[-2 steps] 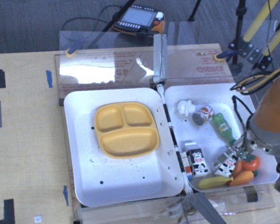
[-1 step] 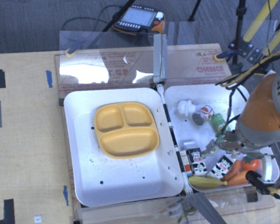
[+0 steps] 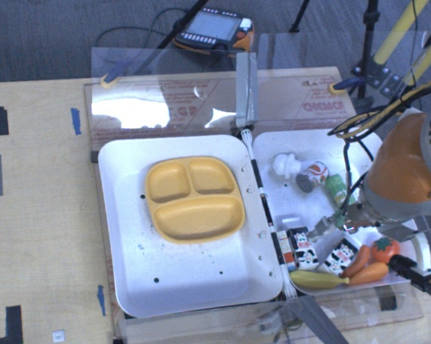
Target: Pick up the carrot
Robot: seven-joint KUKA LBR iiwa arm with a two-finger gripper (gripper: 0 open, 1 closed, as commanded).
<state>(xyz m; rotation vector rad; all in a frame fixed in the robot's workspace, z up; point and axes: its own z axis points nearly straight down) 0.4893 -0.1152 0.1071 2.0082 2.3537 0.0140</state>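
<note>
Camera view: carrot point(image 3: 367, 269) lies at the right bin's point(image 3: 287, 144) near edge, beside a banana point(image 3: 316, 279). Gripper point(image 3: 342, 225) hangs above the toys just behind it; finger opening and any hold cannot be determined.

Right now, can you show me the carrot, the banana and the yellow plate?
carrot point(image 3: 370, 272), camera view, middle of its orange body.
banana point(image 3: 316, 279), camera view, middle of the yellow fruit.
yellow plate point(image 3: 197, 219), camera view, its big front compartment.
</note>
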